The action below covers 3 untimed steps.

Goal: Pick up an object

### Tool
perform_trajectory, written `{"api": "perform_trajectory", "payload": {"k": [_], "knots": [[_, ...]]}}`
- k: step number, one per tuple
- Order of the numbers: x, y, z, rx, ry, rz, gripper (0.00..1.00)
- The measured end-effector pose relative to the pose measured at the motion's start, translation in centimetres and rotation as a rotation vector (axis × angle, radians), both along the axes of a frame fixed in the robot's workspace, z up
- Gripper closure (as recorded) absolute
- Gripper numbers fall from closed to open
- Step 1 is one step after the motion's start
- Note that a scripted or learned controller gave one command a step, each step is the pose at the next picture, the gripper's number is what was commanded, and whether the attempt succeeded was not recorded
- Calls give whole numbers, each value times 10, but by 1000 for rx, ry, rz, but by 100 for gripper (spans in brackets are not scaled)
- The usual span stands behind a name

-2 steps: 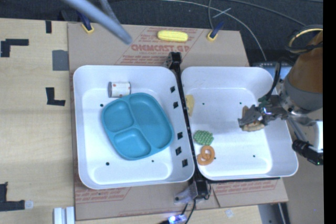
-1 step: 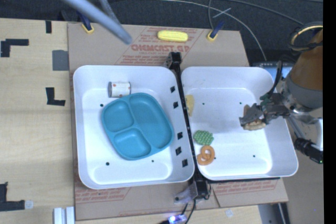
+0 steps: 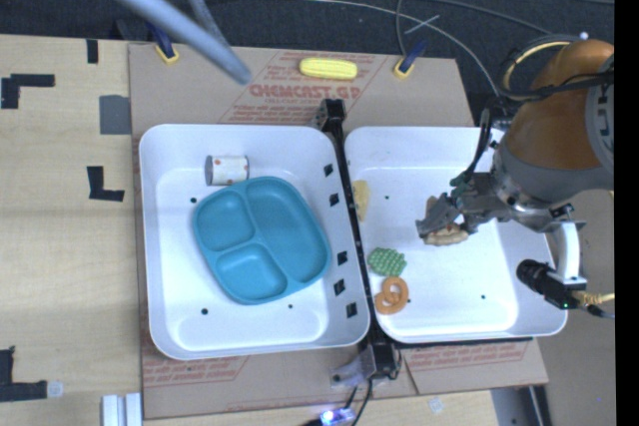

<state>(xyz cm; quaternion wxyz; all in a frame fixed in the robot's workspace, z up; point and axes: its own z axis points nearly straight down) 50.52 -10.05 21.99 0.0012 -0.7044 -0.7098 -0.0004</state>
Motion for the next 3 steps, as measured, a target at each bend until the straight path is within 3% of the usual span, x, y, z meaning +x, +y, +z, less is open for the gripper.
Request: {"api": "perform_trajectory", "payload": {"k": [3], "knots": [[29,159,-7,-2,1,-2,100]]}}
